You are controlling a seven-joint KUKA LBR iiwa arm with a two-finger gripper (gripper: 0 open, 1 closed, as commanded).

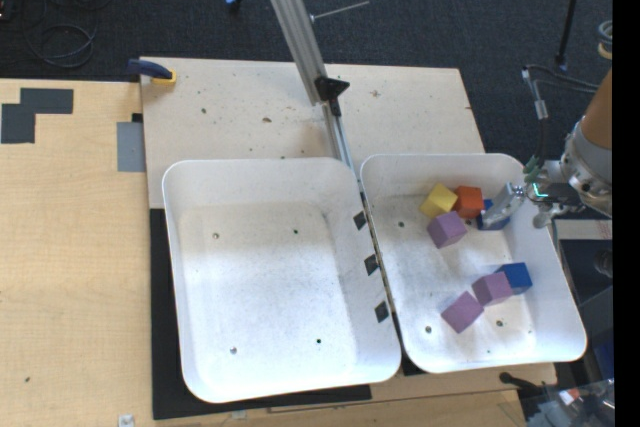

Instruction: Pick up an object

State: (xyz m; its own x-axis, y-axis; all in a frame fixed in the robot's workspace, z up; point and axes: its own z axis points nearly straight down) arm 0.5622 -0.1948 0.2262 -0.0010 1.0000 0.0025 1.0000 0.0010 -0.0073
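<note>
Several small blocks lie in the right white bin [560, 335]. A yellow block [437, 199] and an orange block [469, 201] sit side by side near the back, with a purple block [447, 229] just in front of them. Toward the front lie a second purple block [491, 288], a blue block [517, 276] touching it, and a third purple block [462, 311]. My gripper [506, 205] reaches in from the right, low over the bin's right side, just right of the orange block. A small blue object [493, 217] sits right at its tip; whether it is gripped is unclear.
The left white bin [190, 205] stands beside the right one, with black clips along the shared wall [368, 245]. A slanted aluminium bar [300, 35] rises behind the bins. A blue-and-yellow clamp [152, 71] lies at the board's back left corner.
</note>
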